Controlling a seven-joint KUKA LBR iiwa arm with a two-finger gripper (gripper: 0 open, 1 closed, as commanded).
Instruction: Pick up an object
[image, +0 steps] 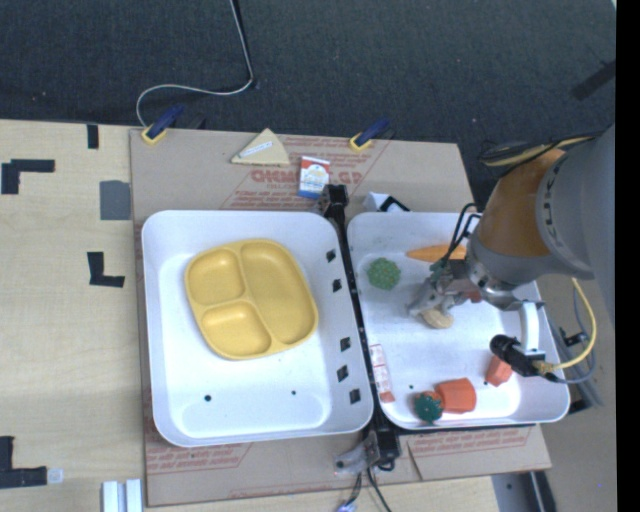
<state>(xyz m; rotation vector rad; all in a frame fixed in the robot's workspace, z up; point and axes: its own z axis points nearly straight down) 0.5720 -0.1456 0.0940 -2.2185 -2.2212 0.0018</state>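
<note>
Gripper (432, 300) low in rt bin (400, 240), over lumpy tan piece (437, 319); grip state can't tell.

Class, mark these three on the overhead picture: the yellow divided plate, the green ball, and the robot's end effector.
yellow divided plate (250, 298): camera view, its centre ridge.
green ball (383, 272): camera view, middle of its top.
end effector (436, 303): camera view, its tip above a tan object.

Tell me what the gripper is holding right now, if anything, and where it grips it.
Cannot be told: the gripper sits right over a tan object in the right bin.
</note>
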